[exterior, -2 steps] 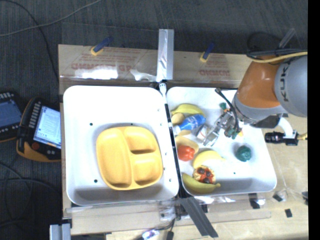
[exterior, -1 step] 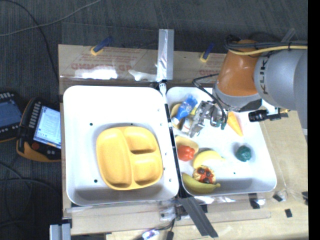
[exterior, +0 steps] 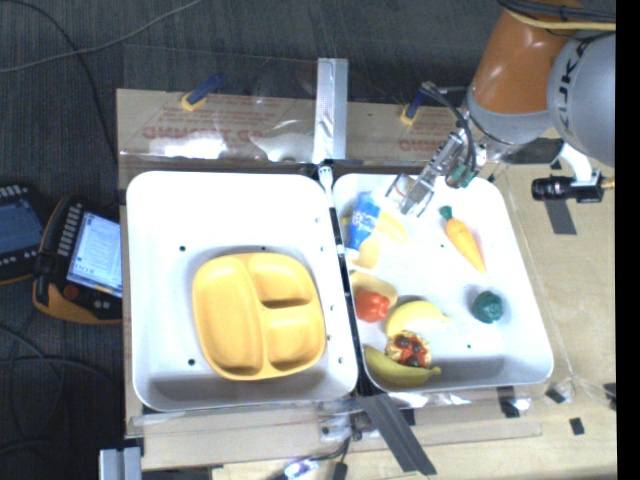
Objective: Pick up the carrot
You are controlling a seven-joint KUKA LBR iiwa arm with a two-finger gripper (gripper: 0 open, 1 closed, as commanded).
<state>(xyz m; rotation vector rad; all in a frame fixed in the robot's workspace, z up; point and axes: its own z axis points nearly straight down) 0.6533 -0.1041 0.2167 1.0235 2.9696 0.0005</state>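
Observation:
The carrot [exterior: 465,240], orange with a small green top, lies in the right bin [exterior: 520,268] near its far right side, tip pointing toward the front. My gripper [exterior: 412,196] hangs over the back of the right bin, a little to the left of the carrot and apart from it. Its two fingers [exterior: 418,190] stand open with nothing between them.
The right bin also holds a blue carton [exterior: 362,218], a pale yellow piece [exterior: 390,228], a red tomato [exterior: 371,305], bananas [exterior: 405,343] and a dark green ball [exterior: 488,306]. A yellow divided plate [exterior: 260,313] sits in the left bin [exterior: 160,268].

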